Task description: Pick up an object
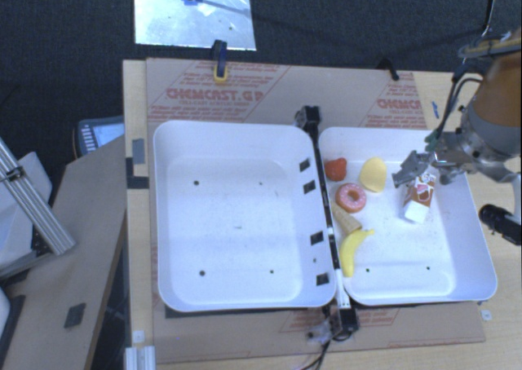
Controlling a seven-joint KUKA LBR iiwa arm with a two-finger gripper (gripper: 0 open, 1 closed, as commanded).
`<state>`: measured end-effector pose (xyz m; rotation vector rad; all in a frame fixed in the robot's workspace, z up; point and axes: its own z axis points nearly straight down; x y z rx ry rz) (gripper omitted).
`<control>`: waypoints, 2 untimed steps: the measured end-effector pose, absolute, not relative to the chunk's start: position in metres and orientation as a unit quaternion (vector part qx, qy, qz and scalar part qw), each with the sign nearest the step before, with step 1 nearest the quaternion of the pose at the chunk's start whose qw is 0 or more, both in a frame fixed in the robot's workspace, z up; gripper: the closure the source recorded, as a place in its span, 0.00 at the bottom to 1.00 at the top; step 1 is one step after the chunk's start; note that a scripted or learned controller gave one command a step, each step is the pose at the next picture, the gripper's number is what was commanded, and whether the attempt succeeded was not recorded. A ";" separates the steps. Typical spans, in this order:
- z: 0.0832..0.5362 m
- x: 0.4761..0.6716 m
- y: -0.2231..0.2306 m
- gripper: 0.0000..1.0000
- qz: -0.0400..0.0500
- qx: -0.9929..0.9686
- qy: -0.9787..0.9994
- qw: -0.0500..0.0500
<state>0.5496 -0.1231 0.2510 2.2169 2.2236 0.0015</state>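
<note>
While the far left has just a metal rail (33, 201) and a grey device (99, 134) off the bench edge, the bench itself is covered by a printed brown board (245, 87) under both bins. Foil sheet (194, 2) lies on the dark floor beyond the board, and a yellow clamp (220, 72) sits at the board's far edge.

Left bin (236, 222): white floor, a few small dark dots. Black clips (310, 187) run down the seam where the two bins meet.

Right bin (424, 270) holds everything, mostly in its left half:
- red fruit (335, 169), near the seam at the far end
- tan piece (346, 220), small, unclear what it is, just below the donut
- banana (351, 253), nearest the front, close to the seam
- donut (351, 196), pink, between red fruit and tan piece
- lemon (373, 173), just right of the red fruit
- carton (418, 204), red and white, apart from the rest, right of centre

Gripper (418, 166) is directly over the carton's far end, overlapping it. I cannot tell whether the jaws are released or clenched, nor whether they grasp the carton. Arm (497, 107) comes in from the right over the bin's far right corner.
</note>
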 end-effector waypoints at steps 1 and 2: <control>0.311 0.522 -0.101 0.00 0.002 0.704 0.710 0.003; 0.346 0.486 -0.066 0.00 0.002 0.704 0.710 0.001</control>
